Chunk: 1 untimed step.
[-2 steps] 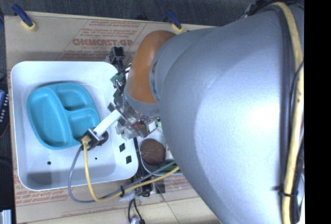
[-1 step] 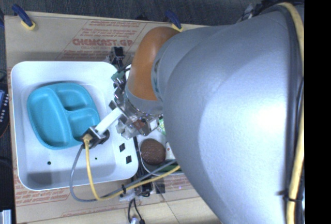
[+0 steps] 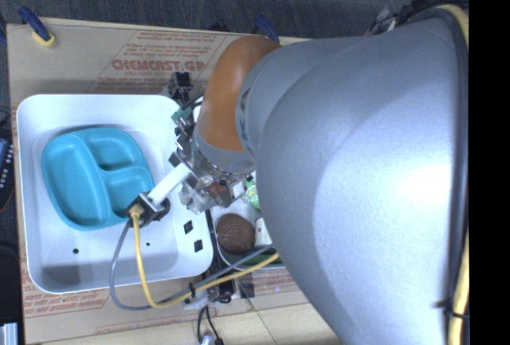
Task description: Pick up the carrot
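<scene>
Carrot's place cannot be told from this view, for the big grey arm [image 3: 358,176] lies across nearly all of the right bin [image 3: 262,233] and hides what is in it. The pincer [image 3: 209,190] hangs low at the seam between the two bins, under the wrist, and whether it is open or shut, or has hold of anything, cannot be told either. Just left of it a white block with a black end [image 3: 157,196] juts out over the left bin [image 3: 32,112], and from that end a yellow cable [image 3: 143,272] and a grey cable [image 3: 115,272] loop down toward the near edge. Just right of the pincer a scrap of something green [image 3: 252,194] peeps out from under the arm, and nearer than that a round brown thing [image 3: 235,232] lies in the right bin. Above the wrist sits the orange band [image 3: 227,96]. In the left bin a blue divided tray [image 3: 96,176] lies flat, close to the block. Both bins rest on a cardboard sheet [image 3: 151,56] with red print, held at its far edge by two blue clamps [image 3: 36,25], well apart.
</scene>
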Each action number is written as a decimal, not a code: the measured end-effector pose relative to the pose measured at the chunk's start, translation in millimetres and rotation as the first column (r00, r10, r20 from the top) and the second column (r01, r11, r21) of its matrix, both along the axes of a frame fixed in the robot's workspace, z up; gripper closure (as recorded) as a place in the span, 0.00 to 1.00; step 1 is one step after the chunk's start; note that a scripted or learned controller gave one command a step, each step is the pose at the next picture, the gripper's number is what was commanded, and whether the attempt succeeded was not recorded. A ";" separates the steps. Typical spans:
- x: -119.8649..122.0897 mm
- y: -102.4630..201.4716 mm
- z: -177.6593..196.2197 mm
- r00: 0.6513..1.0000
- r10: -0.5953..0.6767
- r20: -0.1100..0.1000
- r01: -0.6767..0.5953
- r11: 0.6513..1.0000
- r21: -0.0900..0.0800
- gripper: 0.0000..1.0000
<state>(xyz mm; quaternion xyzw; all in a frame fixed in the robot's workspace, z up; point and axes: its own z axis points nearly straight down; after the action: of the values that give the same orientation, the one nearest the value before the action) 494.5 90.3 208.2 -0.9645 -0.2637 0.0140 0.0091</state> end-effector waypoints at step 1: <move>-0.1 1.5 9.1 1.000 0.012 -0.009 -0.012 1.000 0.004 1.00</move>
<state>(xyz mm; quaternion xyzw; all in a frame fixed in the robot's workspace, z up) 494.4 91.8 217.3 -0.9628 -0.2695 0.0179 0.0121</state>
